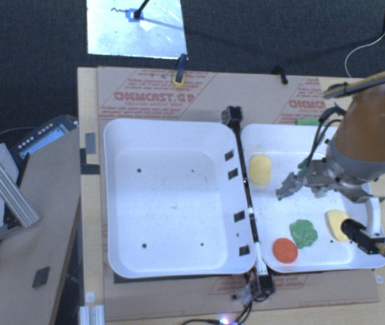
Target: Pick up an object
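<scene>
The right bin (354, 266) holds a pale yellow egg-shaped object (260, 169) by its left wall. A green crumpled object (304, 232) and a red-orange round object (285, 250) lie near its front. Another yellow piece (336, 221) sits at the front right, partly behind a black part of the arm. My gripper (291, 185) hangs over the middle of the right bin, to the right of the egg-shaped object and above the green one, touching neither. I see nothing held in it.
The left bin (121, 202) stands beside the right one, with a black clip-studded divider (241, 195) where they meet. The grey and orange arm (371, 134) covers the right bin's back right part. A small yellow item (178, 81) lies on the board behind the bins.
</scene>
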{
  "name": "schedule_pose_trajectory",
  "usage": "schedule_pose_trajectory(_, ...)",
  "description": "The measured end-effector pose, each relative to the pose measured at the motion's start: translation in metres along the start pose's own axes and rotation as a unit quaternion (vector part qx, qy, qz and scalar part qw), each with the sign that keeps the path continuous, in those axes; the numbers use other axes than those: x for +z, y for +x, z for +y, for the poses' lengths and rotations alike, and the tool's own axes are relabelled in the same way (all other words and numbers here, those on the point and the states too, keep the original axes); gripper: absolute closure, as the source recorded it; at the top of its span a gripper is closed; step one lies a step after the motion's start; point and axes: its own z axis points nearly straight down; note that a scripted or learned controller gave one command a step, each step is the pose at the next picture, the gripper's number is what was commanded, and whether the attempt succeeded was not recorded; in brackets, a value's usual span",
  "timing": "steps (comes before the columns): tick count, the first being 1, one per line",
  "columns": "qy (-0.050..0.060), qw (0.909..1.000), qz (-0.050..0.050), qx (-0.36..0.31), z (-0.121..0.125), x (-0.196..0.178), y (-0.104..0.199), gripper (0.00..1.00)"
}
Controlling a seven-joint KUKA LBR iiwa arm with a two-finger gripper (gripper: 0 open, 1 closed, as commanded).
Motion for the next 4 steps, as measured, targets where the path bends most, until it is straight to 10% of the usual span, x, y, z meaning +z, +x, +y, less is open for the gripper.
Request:
schedule_pose_trajectory(1,0.001,1.0000,0.000,0.003,-0.024,0.106,-0.025,0.00)
schedule_pose_trajectory(2,0.000,1.0000,0.000,0.001,-0.032,0.102,-0.010,0.00)
schedule_pose_trajectory(3,-0.003,1.0000,0.000,-0.002,0.021,0.101,0.001,0.00)
schedule_pose_trajectory(4,-0.005,1.0000,0.001,-0.004,-0.009,-0.004,0.081,0.00)
